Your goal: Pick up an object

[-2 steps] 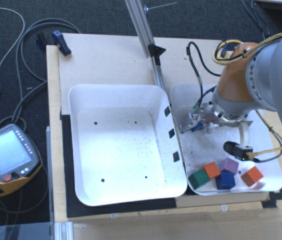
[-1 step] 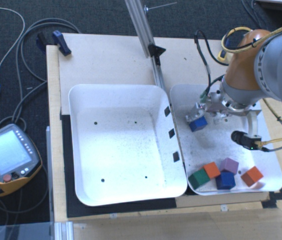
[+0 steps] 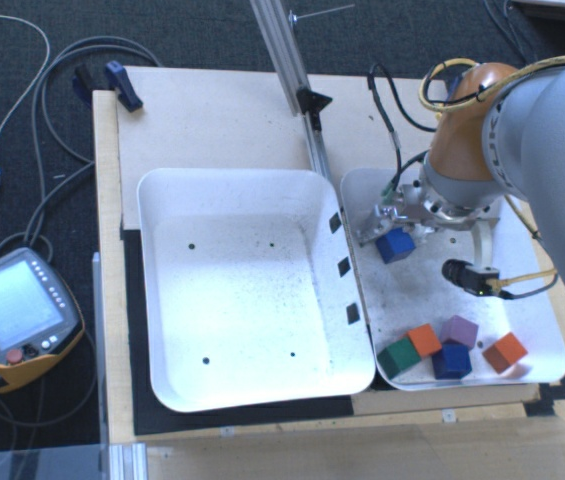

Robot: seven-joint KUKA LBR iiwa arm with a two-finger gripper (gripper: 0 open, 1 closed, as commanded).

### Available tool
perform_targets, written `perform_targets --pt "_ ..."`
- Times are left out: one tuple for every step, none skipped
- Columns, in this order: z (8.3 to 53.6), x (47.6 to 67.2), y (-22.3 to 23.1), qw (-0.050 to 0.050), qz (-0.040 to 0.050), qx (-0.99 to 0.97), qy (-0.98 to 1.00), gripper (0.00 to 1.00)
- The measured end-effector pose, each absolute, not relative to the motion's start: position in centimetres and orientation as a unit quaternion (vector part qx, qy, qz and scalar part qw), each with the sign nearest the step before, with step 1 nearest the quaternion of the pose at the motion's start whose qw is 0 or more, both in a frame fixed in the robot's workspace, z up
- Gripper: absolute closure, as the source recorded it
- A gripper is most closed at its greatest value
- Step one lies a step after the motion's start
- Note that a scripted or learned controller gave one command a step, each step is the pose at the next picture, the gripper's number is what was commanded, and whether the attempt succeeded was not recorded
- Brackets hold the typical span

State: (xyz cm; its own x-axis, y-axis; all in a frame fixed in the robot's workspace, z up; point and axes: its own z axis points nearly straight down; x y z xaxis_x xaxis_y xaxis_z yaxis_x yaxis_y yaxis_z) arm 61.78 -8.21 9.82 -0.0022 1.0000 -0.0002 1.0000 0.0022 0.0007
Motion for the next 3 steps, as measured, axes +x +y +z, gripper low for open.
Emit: perform_targets --pt "11.1 61.9 -8.3 0.002 0.0011 0.706 0.708 1.00" --pt "20.5 60.9 0.9 0.001 0.0046 0.704 0.710 1.00" --pt "28.2 63.8 8.7 0.002 0.0056 0.703 0.711 1.00"
